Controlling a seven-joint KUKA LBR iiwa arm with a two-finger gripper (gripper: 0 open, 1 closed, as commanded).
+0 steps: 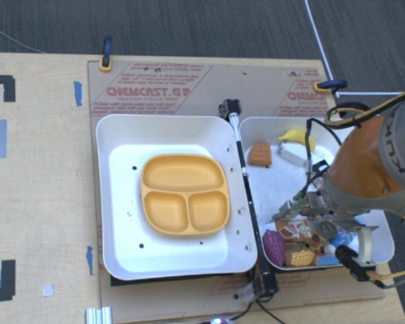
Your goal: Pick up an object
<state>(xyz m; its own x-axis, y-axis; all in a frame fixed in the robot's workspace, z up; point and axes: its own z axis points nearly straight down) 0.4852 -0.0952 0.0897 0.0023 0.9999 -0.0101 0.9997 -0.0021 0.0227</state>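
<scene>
Cluttered toys, a purple piece point(273, 247) and corn cob point(301, 256), crowd the right bin point(385, 245) beneath the claw point(309, 211), its grip hidden. Smooth yellow divided plate point(185, 194) fills the left bin point(115, 201).

glossy plastic tray point(185, 194) — matt white bins point(115, 147)

Arm point(371, 160) cut off at right edge; hides right bin's point(270, 123) middle.

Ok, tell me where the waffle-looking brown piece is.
The brown waffle piece lies in the right bin, near its far left corner, just left of the banana.
</scene>
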